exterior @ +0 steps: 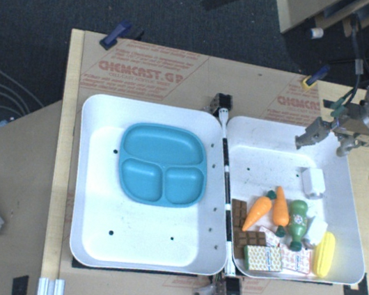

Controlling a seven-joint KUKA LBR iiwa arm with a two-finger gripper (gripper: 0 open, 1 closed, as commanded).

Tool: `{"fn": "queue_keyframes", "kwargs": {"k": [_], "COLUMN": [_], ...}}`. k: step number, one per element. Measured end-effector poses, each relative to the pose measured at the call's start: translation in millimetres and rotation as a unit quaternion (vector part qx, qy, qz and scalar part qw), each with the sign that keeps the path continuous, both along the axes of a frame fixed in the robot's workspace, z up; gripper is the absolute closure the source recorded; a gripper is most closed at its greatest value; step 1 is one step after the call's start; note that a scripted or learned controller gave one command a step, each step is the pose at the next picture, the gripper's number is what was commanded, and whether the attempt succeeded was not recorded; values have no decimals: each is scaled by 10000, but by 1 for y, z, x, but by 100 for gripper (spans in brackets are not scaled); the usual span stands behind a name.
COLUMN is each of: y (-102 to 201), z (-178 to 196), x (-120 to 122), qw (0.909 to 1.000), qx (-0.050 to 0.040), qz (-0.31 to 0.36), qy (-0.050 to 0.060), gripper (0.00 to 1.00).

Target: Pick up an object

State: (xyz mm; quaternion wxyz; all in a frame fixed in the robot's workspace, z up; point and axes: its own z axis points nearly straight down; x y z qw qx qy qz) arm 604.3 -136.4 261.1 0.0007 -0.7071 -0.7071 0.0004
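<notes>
My gripper (329, 139) hangs over the far edge of the right bin (267, 161), its two fingers spread apart and open, with nothing between them. The toy food lies in the near half of that bin: two orange carrots (256, 213) (281, 207), a green bottle (297, 218), a yellow banana-like piece (325, 254), a brown chocolate bar (240, 227), a white block (312, 181) and small printed boxes (264, 259). All of them sit well toward the near side from the gripper.
The left bin (87, 218) holds a blue three-compartment plate (162, 164). A black clamp (221, 103) joins the bins at the far seam, another sits at the near seam (229, 286). Blue clips (114, 35) (315, 77) pin the cardboard bench top.
</notes>
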Motion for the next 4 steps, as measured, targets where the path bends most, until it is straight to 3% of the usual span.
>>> {"fn": "queue_keyframes", "kwargs": {"k": [1,2,3,4], "y": [-52,-21,-21,56], "z": [-103,-177,-167,-76], "x": [-44,-73,-72,-51], "qw": [10000,10000,10000,10000], "qx": [-2,4,0,3], "qz": [-7,-4,-6,11], "qy": [4,1,-12,-15], "gripper": [0,0,100,100]}}
